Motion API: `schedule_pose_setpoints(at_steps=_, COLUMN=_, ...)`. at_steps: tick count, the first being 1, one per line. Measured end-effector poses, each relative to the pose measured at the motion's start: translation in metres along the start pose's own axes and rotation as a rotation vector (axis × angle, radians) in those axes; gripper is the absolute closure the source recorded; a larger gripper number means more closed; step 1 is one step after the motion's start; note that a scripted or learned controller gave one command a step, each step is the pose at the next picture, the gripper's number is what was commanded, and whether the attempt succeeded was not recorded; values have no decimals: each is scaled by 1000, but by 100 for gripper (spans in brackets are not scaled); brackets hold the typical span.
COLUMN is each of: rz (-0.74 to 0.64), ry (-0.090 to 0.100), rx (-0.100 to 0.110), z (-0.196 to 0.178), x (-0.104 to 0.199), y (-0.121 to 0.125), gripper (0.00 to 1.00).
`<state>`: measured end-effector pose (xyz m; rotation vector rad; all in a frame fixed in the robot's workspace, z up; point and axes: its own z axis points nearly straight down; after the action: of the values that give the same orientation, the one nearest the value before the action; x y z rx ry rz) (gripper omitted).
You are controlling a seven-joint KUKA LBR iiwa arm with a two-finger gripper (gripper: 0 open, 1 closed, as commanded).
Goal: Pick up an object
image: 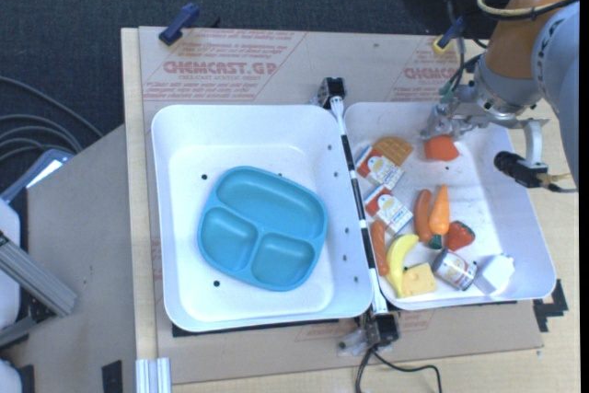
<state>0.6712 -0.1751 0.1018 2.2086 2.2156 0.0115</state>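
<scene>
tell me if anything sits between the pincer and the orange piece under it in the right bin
Nothing visible does. The pincer is right over the orange toy piece near the back of the right bin. The waffle and the snack packet lie off to its side.

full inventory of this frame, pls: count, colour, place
bins: 2, white, side by side on the bench
divided plate: 1, blue, middle of the left bin
orange-red piece: 1, right bin, far end, just under the gripper
cracker: 1, tan, right bin, far left
packets: 2, white and orange, right bin, left side
carrots: 2, orange, right bin, centre
banana: 1, yellow, right bin, near left
cheese wedge: 1, yellow, right bin, near edge
can: 1, silver, right bin, near edge
gripper: 1, grey, far end of the right bin
arm: 1, grey with orange band, from the right
</scene>
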Motion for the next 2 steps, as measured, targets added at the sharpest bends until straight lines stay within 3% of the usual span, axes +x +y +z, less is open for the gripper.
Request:
schedule_pose_setpoints(at_steps=1, rz=2, ry=3, rx=11, z=-158, x=39, y=-75, gripper=100)
schedule_pose_setpoints(at_steps=2, rz=2, ry=5, rx=17, z=-160, x=96, y=-131, gripper=100)
